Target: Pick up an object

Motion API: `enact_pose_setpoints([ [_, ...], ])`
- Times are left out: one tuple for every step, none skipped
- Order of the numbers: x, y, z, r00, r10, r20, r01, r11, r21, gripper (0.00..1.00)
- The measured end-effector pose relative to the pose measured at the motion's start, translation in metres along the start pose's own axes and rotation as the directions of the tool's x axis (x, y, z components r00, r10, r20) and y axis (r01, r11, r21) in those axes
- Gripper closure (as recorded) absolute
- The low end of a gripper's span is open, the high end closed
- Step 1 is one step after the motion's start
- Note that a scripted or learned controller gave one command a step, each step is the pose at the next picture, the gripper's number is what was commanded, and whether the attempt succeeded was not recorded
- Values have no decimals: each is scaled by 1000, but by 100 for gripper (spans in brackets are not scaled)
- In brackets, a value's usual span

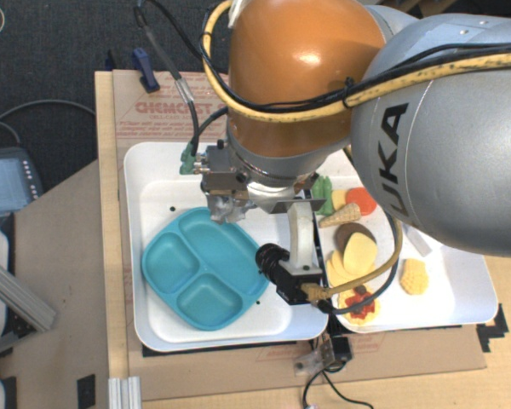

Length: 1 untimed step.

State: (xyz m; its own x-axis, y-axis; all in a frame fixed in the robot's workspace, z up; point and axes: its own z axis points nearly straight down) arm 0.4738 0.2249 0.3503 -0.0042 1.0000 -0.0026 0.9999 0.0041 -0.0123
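Claw (228, 204) sits low in the left bin, mostly hidden under the wrist; cannot tell if it is wide or narrow, and nothing is seen held in it.

Arm (426, 143) reaches in from 3 o'clock, and its orange band (294, 49) blocks the 12 o'clock part of both bins. Tabletop (119, 118) carries the two bins side by side. Left bin (136, 228) holds one thing, a teal divided plate (203, 275), lying flat toward 7 o'clock in that bin. The claw is at the plate's 12 o'clock rim, touching or just above it; cannot tell which.

Right bin (468, 313) holds small toy foods:
- yellow-and-brown piece (356, 247), near the bin's 9 o'clock side
- yellow bumpy piece (414, 276), toward 4 o'clock of it, apart
- orange-red piece (362, 200), at 12 o'clock
- pale cone (339, 217), just beside the orange-red piece
- green piece (324, 192), at 11 o'clock, half under the arm
- red-and-yellow bits (360, 307), at 6 o'clock by the rim

Step, as a judgement: reach-and-grasp phase, target likely the plate rim, pick not yet done. Next move calls for a pinch on the thin rim, then a straight lift. A flat plate is hard to grip and a slip looks likely.
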Motion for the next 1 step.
enact_pose_setpoints([
  [0, 5, -13, 1000, 2, -3, -2, 1000, -12, 100],
])
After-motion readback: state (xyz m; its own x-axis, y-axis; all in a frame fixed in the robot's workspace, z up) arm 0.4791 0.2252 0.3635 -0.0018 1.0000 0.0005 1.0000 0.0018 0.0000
